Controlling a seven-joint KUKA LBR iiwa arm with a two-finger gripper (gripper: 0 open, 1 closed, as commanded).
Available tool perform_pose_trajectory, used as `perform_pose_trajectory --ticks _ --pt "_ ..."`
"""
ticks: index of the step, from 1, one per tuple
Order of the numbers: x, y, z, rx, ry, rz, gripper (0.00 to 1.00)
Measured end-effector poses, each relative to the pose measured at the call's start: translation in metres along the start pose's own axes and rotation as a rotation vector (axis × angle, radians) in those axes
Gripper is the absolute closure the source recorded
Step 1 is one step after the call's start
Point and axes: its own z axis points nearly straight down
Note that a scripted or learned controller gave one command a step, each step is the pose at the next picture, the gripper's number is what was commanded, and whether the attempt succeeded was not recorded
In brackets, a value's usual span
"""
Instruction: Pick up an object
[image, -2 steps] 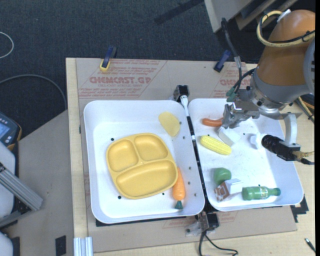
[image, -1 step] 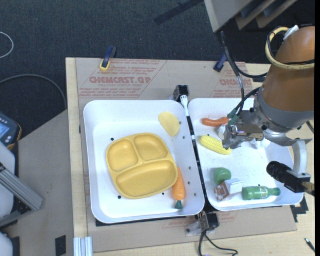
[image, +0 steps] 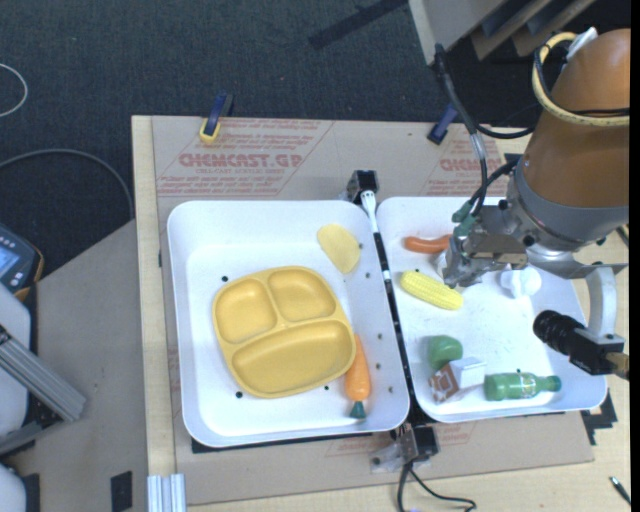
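Observation:
My gripper (image: 460, 272) hangs over the right bin (image: 560, 400), its tip just above the right end of a yellow corn cob (image: 430, 291). The cob lies flat on the bin floor, and nothing shows between the fingers. An orange-red sausage (image: 427, 243) lies just behind the gripper. Toward the front of the same bin sit a green pepper-like piece (image: 444, 349), a small brown and white carton (image: 452, 380) and a green bottle (image: 520, 384) on its side. A small white object (image: 520, 284) peeks out from under the wrist.
The left bin (image: 190, 300) holds a yellow divided plate (image: 282, 328), a pale yellow chip-shaped piece (image: 340, 247) and an orange carrot (image: 358, 377) against the right wall. The bins' shared rim (image: 390, 300) runs close to the left of the corn.

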Motion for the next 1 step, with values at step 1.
perform_pose_trajectory --ticks 1 --pt "0.0249 -0.0004 0.0033 0.005 0.000 0.000 1.00"
